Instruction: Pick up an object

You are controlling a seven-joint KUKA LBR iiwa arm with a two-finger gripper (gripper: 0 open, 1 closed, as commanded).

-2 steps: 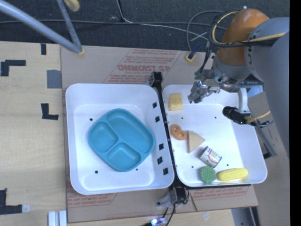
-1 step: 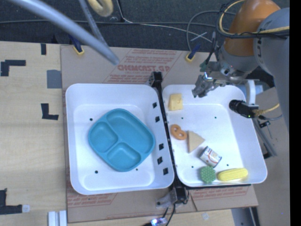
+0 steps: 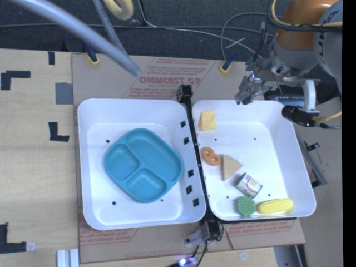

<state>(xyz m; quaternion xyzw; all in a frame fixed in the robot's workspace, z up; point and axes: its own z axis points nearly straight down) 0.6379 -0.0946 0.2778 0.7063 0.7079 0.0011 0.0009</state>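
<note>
gripper (image 3: 245, 95) above right bin (image 3: 289, 149) far rim | cardboard (image 3: 167, 77) red print "CHEMCAST GP"

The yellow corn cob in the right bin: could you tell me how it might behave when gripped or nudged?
The corn cob looks rounded and elongated, so it would probably roll if pushed sideways. It lies on its side by the bin's near wall, which may crowd a grasp. Its glossy look suggests plastic: likely light, stiff, somewhat slippery.
</note>
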